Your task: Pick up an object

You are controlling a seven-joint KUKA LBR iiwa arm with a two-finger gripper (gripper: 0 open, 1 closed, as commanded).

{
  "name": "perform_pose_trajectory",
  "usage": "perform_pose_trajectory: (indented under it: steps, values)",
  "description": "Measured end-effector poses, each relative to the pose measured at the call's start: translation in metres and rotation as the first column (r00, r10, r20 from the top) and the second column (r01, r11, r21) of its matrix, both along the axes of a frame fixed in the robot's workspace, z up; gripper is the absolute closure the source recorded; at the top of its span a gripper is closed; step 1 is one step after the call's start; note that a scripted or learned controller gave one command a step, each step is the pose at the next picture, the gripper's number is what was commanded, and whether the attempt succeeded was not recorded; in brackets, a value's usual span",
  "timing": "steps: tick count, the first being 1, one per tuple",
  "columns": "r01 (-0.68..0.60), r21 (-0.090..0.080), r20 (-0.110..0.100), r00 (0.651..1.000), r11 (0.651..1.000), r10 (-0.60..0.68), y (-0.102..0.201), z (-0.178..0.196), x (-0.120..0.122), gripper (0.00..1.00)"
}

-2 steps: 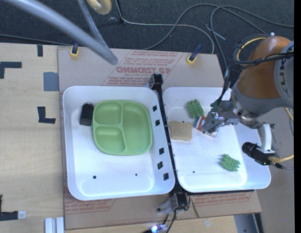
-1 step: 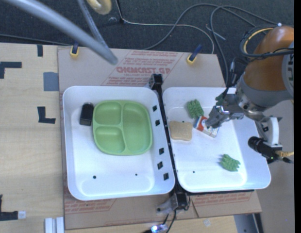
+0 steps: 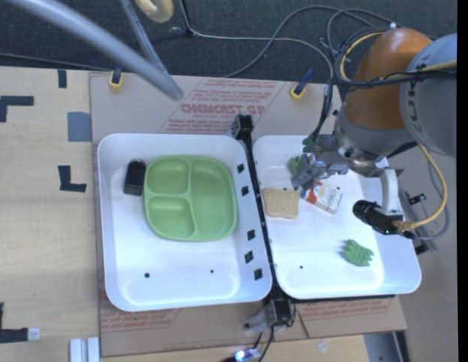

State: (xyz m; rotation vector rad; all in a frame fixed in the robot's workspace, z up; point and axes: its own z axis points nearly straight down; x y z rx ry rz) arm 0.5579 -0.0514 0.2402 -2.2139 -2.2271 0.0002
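Observation:
My gripper (image 3: 308,173) hangs low over the back left part of the right bin (image 3: 392,277), under the orange-banded wrist. Just below it lies a red and white packet (image 3: 325,197). A tan slice of bread (image 3: 281,203) rests to its left, near the divider between the bins. A small green leafy toy (image 3: 358,253) sits toward the front right of the same bin. The gripper looks close to the packet's upper end; whether it touches the packet is not visible.
The left bin (image 3: 121,277) holds a green divided plate (image 3: 191,198) and a small black block (image 3: 134,177) at the plate's left. A black cable unit (image 3: 377,216) hangs from the arm over the right bin. Cables run behind the bins.

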Motion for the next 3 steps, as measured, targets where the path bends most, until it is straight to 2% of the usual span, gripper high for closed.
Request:
perform_pose_trajectory:
  steps: [1, 3]
  values:
    - [0.001, -0.001, -0.001, 1.0, 1.0, -0.001, 0.042, -0.008, 0.015, 1.0]
    - [0.0, -0.001, -0.001, 1.0, 1.0, 0.0, 0.145, -0.025, 0.03, 1.0]
